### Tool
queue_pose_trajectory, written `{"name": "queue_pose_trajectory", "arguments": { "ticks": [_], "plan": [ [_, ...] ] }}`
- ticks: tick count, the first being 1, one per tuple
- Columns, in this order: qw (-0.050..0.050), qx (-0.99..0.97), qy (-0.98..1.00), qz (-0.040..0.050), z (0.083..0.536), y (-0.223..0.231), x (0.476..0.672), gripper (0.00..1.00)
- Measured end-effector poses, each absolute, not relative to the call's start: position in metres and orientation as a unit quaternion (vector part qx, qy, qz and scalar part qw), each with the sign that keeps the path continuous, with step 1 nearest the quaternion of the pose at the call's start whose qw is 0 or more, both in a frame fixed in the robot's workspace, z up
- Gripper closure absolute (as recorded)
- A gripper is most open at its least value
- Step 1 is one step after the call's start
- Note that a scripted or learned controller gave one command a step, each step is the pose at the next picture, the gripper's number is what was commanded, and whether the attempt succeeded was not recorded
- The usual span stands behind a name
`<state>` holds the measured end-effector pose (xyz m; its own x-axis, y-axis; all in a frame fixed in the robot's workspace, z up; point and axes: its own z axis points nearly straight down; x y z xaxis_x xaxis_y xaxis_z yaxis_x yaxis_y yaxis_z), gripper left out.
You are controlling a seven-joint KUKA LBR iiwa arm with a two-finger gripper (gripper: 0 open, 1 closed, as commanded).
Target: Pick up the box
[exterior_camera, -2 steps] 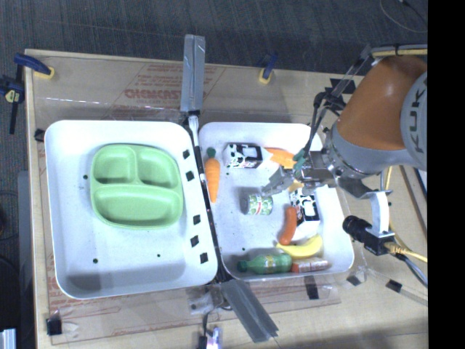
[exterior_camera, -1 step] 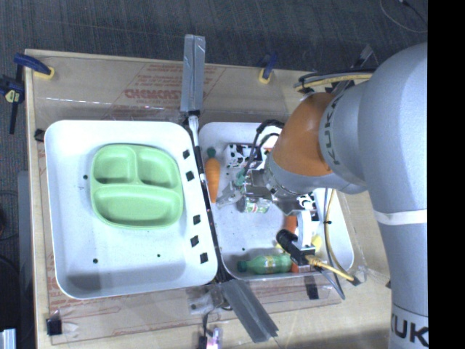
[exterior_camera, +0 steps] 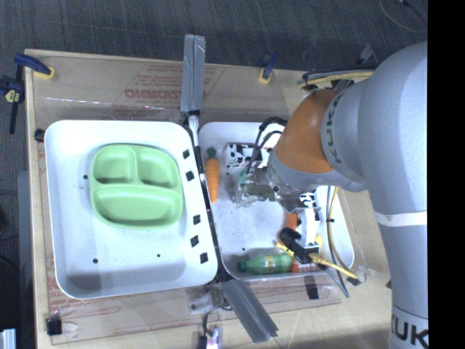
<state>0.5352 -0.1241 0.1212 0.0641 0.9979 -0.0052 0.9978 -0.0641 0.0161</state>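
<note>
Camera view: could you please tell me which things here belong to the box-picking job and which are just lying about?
Job in hand: small black-and-white patterned box in the right white bin; two-finger gripper close by it.
Lying about: orange carrot; green plastic bottle on its side; pale green divided plastic plate in the left white bin.

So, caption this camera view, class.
Gripper among box, carrot, green bottle in one bin; green divided plate in other bin.
</note>
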Motion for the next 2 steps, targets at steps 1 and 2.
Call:
{"name": "queue_pose_trajectory", "arguments": {
  "ticks": [1,2],
  "plan": [
    [-0.001,0.738,0.675,-0.0005,0.2044,-0.1992,0.5705,1.0],
    [-0.001,0.737,0.676,-0.0006,0.2042,-0.1986,0.5706,0.0]
  ]
}}
